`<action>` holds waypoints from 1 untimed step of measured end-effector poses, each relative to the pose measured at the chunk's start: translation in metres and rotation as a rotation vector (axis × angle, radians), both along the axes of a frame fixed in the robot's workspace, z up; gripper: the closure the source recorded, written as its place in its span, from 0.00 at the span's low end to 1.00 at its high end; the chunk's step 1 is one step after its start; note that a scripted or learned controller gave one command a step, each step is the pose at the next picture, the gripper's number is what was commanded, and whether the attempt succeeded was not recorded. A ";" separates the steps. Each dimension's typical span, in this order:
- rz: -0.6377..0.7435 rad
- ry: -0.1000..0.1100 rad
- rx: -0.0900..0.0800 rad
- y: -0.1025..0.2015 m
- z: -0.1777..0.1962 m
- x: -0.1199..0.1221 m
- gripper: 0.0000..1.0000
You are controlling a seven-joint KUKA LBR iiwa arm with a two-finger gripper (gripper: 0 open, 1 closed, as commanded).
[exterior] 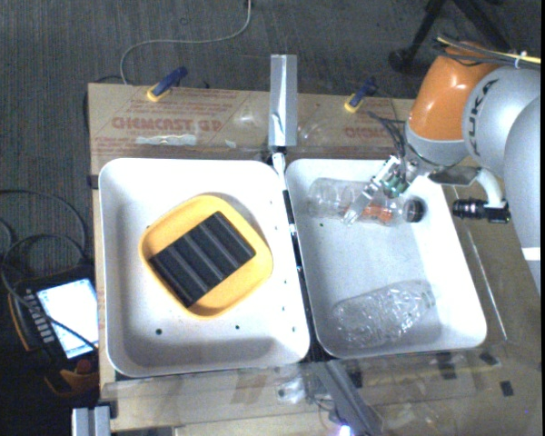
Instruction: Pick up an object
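Reaching in from the right, the grey arm with the orange band [445, 98] places its end effector [388, 182] low over the far part of the right bin [463, 280]. It is just at a clear plastic bottle [341, 198] lying on its side there; I cannot tell if it is grasping it. A crumpled clear plastic piece [381, 309] lies nearer in the same bin. The left bin [127, 334] on the desk contains a yellow tray with a black ribbed insert [206, 254].

Dark grey carpet floor [54, 34], black office-chair base [436, 7] at top, loose cable [200, 36], cardboard-topped bench [191, 121]
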State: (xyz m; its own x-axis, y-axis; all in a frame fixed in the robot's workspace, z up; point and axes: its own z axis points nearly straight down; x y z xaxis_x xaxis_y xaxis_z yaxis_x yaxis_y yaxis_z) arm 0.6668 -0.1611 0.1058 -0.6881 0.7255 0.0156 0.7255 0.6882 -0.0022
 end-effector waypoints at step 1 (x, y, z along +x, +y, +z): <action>0.044 -0.005 -0.011 0.001 0.000 0.001 0.00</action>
State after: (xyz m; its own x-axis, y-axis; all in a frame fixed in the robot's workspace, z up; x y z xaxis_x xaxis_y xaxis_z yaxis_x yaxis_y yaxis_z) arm 0.6674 -0.1601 0.1059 -0.7191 0.6948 0.0047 0.6948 0.7192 -0.0064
